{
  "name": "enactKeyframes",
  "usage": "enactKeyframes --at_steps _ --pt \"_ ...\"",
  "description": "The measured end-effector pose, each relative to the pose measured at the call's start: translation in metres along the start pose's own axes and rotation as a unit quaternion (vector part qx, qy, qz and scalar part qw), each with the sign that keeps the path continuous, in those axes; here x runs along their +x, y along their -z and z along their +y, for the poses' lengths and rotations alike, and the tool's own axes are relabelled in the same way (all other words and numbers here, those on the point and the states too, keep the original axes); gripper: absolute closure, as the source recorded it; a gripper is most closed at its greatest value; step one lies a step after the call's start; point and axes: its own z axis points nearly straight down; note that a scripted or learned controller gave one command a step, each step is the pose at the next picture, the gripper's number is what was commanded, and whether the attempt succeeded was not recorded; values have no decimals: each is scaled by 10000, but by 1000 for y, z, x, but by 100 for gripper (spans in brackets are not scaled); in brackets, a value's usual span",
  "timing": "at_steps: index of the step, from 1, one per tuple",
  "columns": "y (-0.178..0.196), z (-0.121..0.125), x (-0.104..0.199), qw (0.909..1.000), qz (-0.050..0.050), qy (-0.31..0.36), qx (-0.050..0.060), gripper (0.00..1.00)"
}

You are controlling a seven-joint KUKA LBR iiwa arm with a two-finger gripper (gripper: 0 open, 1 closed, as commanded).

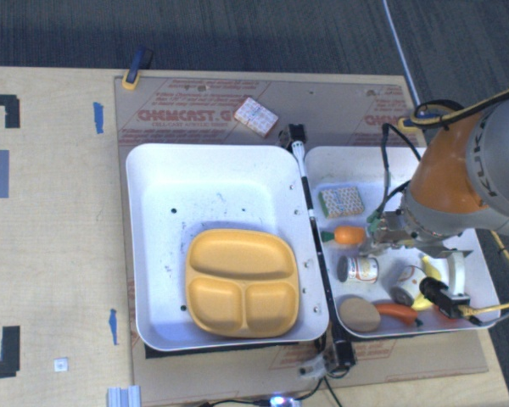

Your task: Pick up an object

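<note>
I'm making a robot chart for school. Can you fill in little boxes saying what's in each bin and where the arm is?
left bin: yellow divided tray
right bin: patterned sponge, orange carrot toy, small can, tan stone-like lump, red-orange piece, other small toys
arm: reaching in over the right bin
end effector: low, beside the carrot toy
held object: none seen

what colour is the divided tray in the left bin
Yellow; the divided tray shows plainly in the camera view.

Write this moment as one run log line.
gripper: over right bin | nearest: carrot, small can | left bin: yellow tray
</note>
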Motion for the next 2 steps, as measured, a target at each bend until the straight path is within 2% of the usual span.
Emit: enactKeyframes --at_steps 1,2 --pt "0 0 0 10000 1 -1 1 0" --pt "10 1 0 10000 -4 0 -10 100"
